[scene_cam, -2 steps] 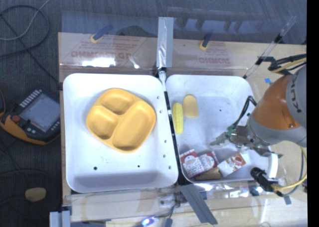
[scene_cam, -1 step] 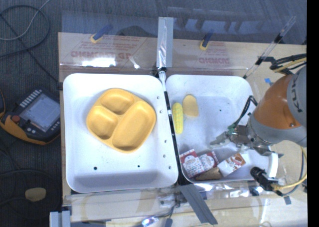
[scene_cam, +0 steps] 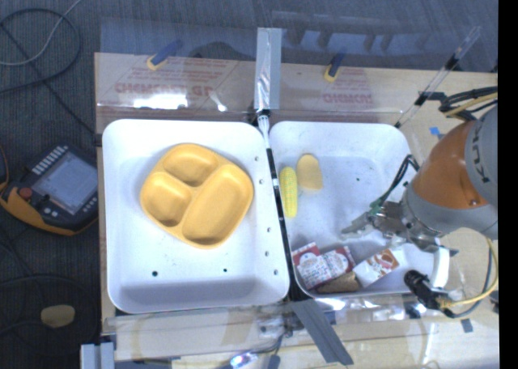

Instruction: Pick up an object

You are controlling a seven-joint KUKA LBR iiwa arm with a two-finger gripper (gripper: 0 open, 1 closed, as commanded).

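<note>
The right bin [scene_cam: 356, 137] holds a corn cob [scene_cam: 288, 191] along its left wall and a pale yellow rounded piece [scene_cam: 309, 172] beside it. Near the front wall lie a red-and-white packet [scene_cam: 317, 263], a brown item [scene_cam: 338, 282] and a white-and-orange packet [scene_cam: 382, 265]. My gripper [scene_cam: 379, 220] hangs over the right side of this bin, just above and behind the white-and-orange packet. Nothing visibly sits in it. The arm's orange band [scene_cam: 453, 169] rises at the bin's right edge.
In the left bin [scene_cam: 129, 278] rests a yellow divided plate [scene_cam: 197, 193]. A metal divider post [scene_cam: 268, 60] stands behind the bins' shared wall. A handheld pendant [scene_cam: 53, 189] and cables lie on the floor at left.
</note>
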